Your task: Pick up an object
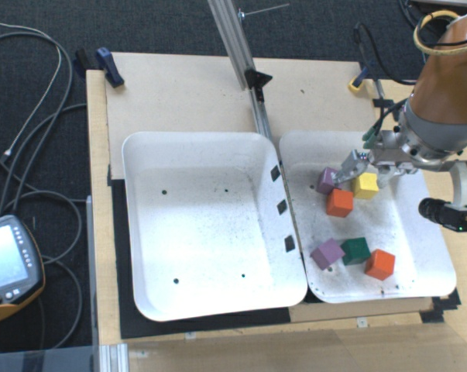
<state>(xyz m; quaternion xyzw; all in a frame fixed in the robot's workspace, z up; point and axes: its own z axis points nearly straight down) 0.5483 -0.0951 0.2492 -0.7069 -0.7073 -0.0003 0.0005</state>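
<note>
The right bin (pixel 419 273) holds several small blocks. A purple block (pixel 327 180), an orange block (pixel 340 202) and a yellow block (pixel 365 185) sit close together near its middle. Nearer the front lie a second purple block (pixel 327 253), a green block (pixel 355 249) and another orange block (pixel 380 264). My gripper (pixel 352 167) hangs low over the upper cluster, between the purple and yellow blocks, and nothing shows between its fingers. The arm's orange band and grey wrist (pixel 442 107) rise to the right.
The left bin (pixel 140 208) lies beside the right one, with a metal post (pixel 233 45) slanting up from between them. Blue clamps (pixel 109 64) sit at the bench's far corners. Cables and a pendant (pixel 8 262) lie off the bench on the left.
</note>
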